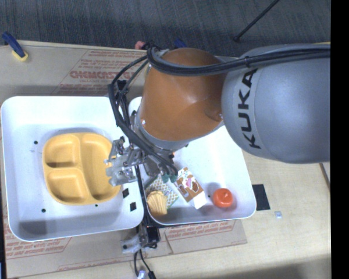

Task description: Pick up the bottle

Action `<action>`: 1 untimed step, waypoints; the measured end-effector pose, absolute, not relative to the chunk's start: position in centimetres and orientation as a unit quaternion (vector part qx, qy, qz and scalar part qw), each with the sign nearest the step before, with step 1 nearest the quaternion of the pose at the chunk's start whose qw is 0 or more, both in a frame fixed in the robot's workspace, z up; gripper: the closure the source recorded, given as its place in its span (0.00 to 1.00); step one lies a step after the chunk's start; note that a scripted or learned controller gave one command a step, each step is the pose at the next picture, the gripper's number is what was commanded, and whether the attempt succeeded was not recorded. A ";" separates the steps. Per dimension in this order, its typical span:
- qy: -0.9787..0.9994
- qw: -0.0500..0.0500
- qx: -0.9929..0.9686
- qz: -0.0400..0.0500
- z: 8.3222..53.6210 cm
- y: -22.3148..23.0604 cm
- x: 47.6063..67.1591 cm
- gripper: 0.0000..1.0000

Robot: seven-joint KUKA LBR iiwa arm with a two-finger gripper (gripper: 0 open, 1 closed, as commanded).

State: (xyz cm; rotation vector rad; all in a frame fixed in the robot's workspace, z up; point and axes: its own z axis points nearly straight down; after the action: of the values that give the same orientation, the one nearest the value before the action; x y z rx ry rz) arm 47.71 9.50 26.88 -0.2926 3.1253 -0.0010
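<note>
As I read the slanted overhead view, bench: a printed cardboard sheet (pixel 93 68) lies under both bins, with a blue clamp (pixel 14 46) at its far left corner.
Left bin (pixel 23 156): white and shallow; it holds a yellow divided tray (pixel 75 167).
Yellow divided tray: lies flat, and its right edge is just beside the gripper.
Gripper (pixel 123 166): I see it low over the wall where the two bins meet, at the tray's right edge. I cannot tell whether it is spread or closed, and I see nothing held in it.
Right bin (pixel 238 173): white; its contents are grouped along the near wall.
Yellow ridged item (pixel 157 202): at the near left corner, beside a checkered piece (pixel 166 190).
Bottle (pixel 191 188): I take it to be the small printed container with a white end. It lies tilted in the right bin, just right of the gripper, apart from it.
Orange round object (pixel 223 197): just right of the bottle.
Arm (pixel 279 109): grey body with an orange band (pixel 180 97), covering the far part of the right bin.
</note>
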 end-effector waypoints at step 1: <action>0.996 -0.001 -0.092 0.000 22.3 11.3 48.4 1.00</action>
State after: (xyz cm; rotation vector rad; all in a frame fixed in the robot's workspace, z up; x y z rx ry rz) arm 48.43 11.33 22.32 -0.2899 3.1300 -0.0013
